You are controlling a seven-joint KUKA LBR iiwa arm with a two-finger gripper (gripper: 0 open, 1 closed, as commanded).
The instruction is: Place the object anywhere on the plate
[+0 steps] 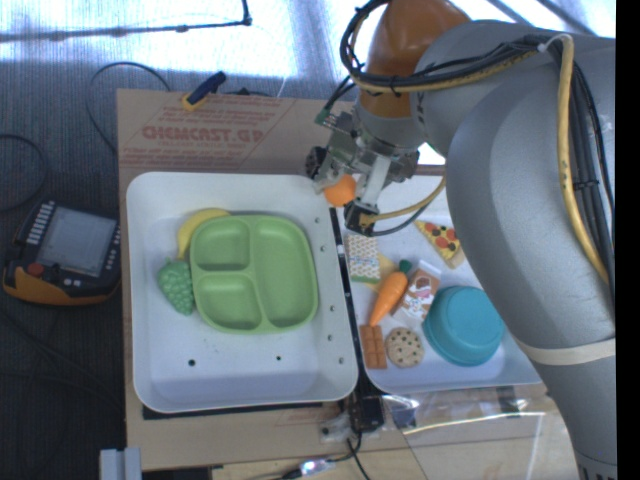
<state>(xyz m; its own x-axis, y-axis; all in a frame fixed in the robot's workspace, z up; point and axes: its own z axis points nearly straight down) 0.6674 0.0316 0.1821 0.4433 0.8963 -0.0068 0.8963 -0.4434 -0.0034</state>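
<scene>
Over the seam between the two bins, at about 1 o'clock from the plate [252, 271], my pincer [345, 196] hangs with a small orange object [340, 190] at its tip. It looks pinched between my fingers, so I judge I'm clenched on it, though the view is tight there.

Step in hand, by my read: carry it over and set it down. To do it well, I'd swing toward 8 o'clock from here, clear the left bin's [160, 368] raised edge, stop above one of the plate's compartments, come low before letting go so the piece doesn't roll off. The top right compartment is nearest. Risk: dropping early onto the bin rim.

Containers:
- Left bin: green divided plate, three compartments, nothing in them. Yellow banana [197, 223] tucked against the plate at 11 o'clock, green grapes [177, 286] touching it at 9 o'clock.
- Right bin [500, 373]: pizza slice [440, 240] at 2 o'clock, carrot [388, 293] near centre-left, a patterned square piece [362, 258] at its 11, cookie [404, 347] at 6 o'clock, a small orange-brown block [372, 346] just beside the cookie, teal bowl [463, 325] upside down at 4 o'clock, a small red-and-white item [419, 292] between carrot and bowl.
</scene>
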